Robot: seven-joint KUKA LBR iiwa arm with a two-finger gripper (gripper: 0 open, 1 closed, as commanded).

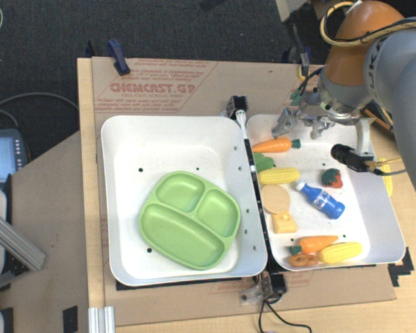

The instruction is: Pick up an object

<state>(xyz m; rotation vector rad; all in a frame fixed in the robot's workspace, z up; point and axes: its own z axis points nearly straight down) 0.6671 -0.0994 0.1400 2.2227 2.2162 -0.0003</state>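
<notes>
The grey arm's metal fingers (301,122) hung spread apart over the far end of the right white bin (374,234), holding nothing. Just under them lay a small orange toy carrot (272,145). A blue plastic bottle (321,199) lay near the middle. A green plate with three parts (189,218) sat in the left white bin (118,186).

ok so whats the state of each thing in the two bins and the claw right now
claw: above the right bin's far end, nothing seen between its fingers
green divided plate: lying flat in left bin, right side up
carrot: lying on its side just below the claw
corn cob: lying flat by the divider
blue bottle: tipped over, on its side
round cracker: lying flat
strawberry: resting loose on the bin floor
</notes>
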